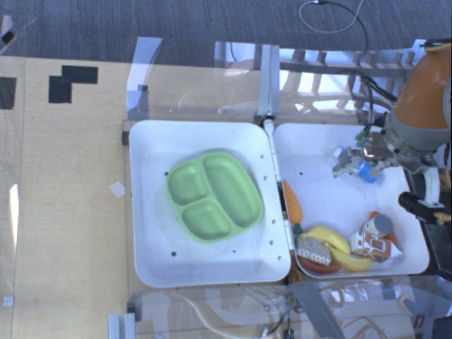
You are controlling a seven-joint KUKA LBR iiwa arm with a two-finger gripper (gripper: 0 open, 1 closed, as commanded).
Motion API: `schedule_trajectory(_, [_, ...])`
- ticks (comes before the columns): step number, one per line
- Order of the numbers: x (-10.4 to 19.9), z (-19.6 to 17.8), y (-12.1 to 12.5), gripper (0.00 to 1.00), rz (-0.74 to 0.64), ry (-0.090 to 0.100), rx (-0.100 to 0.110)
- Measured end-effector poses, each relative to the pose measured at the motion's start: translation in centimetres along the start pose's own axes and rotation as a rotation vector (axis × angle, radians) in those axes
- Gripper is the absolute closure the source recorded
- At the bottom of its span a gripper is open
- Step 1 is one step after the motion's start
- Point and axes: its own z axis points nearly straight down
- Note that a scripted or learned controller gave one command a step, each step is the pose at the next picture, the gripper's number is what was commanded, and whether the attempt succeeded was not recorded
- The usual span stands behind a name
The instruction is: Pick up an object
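Green divided plate (pixel 214 195) in left bin (pixel 145 210); black floor marks (pixel 70 82).

A divided plate (pixel 214 195) is lying in the left bin (pixel 152 260). In the right bin (pixel 318 147), a carrot (pixel 292 202), banana (pixel 339 245) and carton (pixel 374 242) are sitting along the lower edge.

Robotics lab, wooden bench (pixel 63 189), two white bins (pixel 141 260), loose cable (pixel 332 16)

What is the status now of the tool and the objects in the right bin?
Tool low over right bin, near a small blue object. Nothing visibly held. Banana, carrot, small carton lying apart along near side.
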Motion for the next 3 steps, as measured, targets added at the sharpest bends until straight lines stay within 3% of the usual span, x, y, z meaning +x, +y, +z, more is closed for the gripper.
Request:
schedule_trajectory(1, [-0.4,0.1,-2.0,0.0,-0.185,0.0,-0.001])
schedule_trajectory(2, [-0.4,-1.1,-1.8,1.0,-0.186,-0.002,-0.008])
schedule_trajectory(3, [1.1,-12.4,3.3,1.0,-0.198,-0.003,-0.007])
